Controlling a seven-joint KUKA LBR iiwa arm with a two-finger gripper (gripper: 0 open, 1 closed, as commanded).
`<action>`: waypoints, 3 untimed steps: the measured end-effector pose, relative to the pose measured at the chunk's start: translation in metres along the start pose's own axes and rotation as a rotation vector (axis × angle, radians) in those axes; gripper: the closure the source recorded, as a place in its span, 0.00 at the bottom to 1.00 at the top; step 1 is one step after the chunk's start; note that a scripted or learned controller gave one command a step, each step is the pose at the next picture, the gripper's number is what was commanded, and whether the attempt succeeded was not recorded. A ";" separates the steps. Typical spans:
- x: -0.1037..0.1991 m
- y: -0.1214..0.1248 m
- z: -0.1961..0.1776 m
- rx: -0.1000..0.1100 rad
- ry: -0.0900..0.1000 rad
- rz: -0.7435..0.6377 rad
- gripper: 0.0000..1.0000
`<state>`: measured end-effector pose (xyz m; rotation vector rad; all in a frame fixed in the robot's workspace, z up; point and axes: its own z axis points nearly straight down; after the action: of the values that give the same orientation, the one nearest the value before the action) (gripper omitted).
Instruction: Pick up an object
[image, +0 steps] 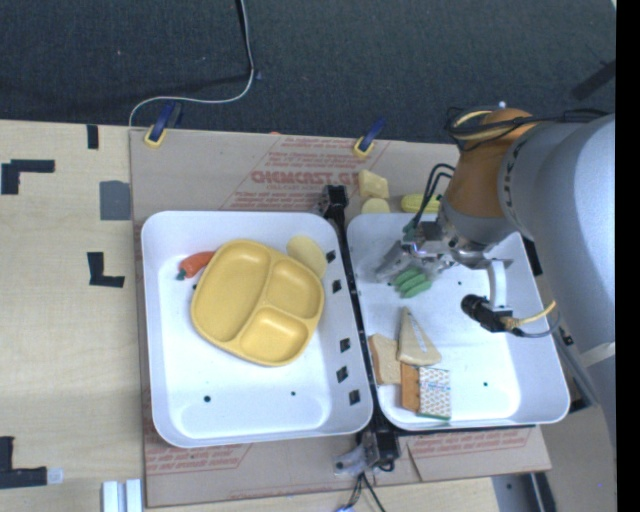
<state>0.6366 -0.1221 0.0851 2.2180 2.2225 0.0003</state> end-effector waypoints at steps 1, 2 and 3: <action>-0.017 0.025 0.000 0.000 0.002 0.000 0.00; 0.011 -0.012 0.000 0.003 0.000 0.000 0.00; 0.009 0.014 0.001 0.001 0.002 0.000 0.00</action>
<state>0.6508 -0.1132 0.0846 2.2193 2.2235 0.0012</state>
